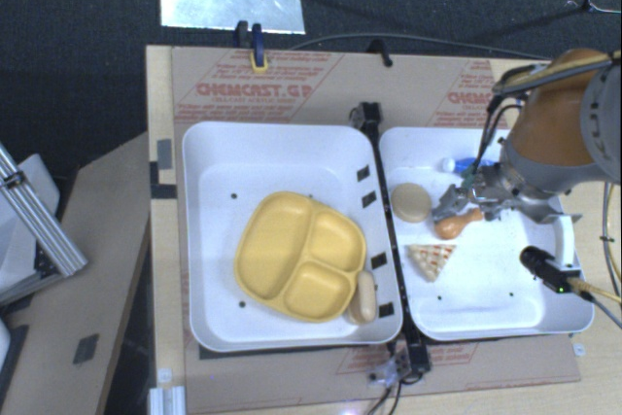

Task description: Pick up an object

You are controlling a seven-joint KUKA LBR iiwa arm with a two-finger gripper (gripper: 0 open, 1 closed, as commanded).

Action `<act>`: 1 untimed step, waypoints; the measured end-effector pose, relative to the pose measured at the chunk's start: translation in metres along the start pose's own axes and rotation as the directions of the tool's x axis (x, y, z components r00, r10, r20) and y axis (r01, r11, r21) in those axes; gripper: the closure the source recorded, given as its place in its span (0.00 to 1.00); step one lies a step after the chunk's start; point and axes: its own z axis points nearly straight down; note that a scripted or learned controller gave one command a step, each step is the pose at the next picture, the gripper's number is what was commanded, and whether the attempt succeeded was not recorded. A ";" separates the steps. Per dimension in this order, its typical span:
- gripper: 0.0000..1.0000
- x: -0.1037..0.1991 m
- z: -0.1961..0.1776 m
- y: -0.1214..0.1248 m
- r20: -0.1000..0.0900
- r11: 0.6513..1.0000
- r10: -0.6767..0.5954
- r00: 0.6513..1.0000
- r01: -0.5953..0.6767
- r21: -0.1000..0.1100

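My gripper [457, 206] hangs low over the middle of the right bin [486, 321]. An orange, drumstick-shaped piece [453, 226] lies just under and in front of it, touching or nearly touching the tip. To its left sits a round tan bun [410, 201]. A pizza slice [431, 259] lies nearer the front of the bin. A small blue and white thing [455, 165] lies at the back, partly hidden by the wrist.
The left bin [219, 209] holds a yellow divided plate [299, 255] with a beige bread roll [363, 296] beside its front right corner. A black divider [384, 228] runs between the two bins. The arm [554, 126] covers the right bin's back right part.
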 end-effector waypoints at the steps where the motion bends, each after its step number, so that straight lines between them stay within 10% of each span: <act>1: 0.00 0.005 0.043 0.001 0.000 1.000 0.000 1.000 0.000 0.002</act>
